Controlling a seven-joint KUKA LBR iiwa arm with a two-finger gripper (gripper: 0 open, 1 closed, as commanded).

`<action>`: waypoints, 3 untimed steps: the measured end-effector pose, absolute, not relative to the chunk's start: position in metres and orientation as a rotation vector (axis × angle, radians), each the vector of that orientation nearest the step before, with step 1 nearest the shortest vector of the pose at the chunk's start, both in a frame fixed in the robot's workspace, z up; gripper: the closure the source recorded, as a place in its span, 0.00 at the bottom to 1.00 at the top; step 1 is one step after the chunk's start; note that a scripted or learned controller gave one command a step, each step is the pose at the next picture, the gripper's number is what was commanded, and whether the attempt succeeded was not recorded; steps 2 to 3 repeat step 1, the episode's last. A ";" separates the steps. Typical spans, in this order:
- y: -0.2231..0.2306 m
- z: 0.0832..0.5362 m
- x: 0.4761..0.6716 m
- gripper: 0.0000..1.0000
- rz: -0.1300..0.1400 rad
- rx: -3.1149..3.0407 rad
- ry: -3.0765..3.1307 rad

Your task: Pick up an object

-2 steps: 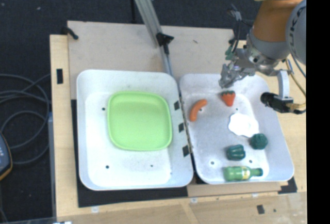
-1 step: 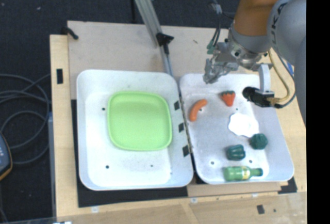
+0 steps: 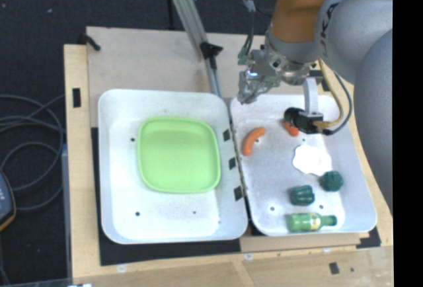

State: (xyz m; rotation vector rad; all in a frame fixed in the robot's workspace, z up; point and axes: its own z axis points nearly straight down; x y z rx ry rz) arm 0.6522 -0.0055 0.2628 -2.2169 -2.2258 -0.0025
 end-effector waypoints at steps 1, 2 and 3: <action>0.041 0.245 0.657 1.00 0.000 -2.218 -2.224; 0.041 0.245 0.657 1.00 0.000 -2.218 -2.224; 0.041 0.245 0.657 1.00 0.000 -2.218 -2.224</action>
